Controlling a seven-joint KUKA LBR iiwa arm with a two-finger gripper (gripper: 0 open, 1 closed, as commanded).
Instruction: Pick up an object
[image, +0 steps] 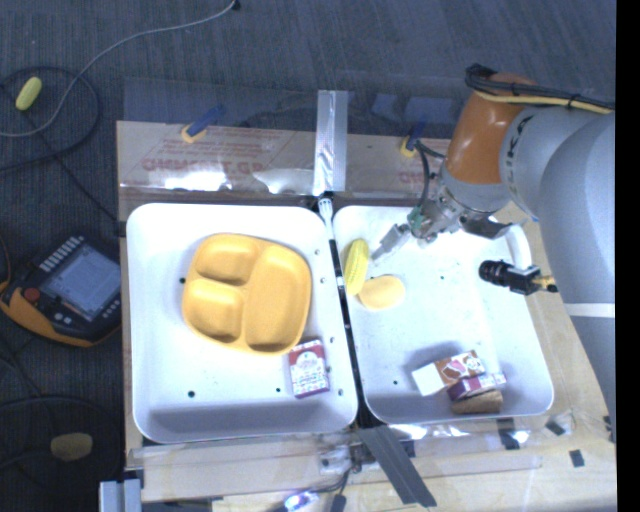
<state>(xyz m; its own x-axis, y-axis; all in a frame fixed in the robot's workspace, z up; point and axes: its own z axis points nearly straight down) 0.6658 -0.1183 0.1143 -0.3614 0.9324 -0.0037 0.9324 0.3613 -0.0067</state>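
The right bin holds a yellow corn cob against its left wall, with a pale yellow rounded piece beside it. A red and white packet on a brown block lies near the bin's front. My gripper hangs over the back left part of this bin, tilted down and left. Its tip is just right of the corn cob's upper end, and nothing shows in its grasp. The left bin holds a yellow divided plate and a small red carton.
The grey arm with its orange band fills the upper right and overhangs the right bin's back edge. A black fitting juts from the arm over the bin's right side. A metal divider stands behind the two bins.
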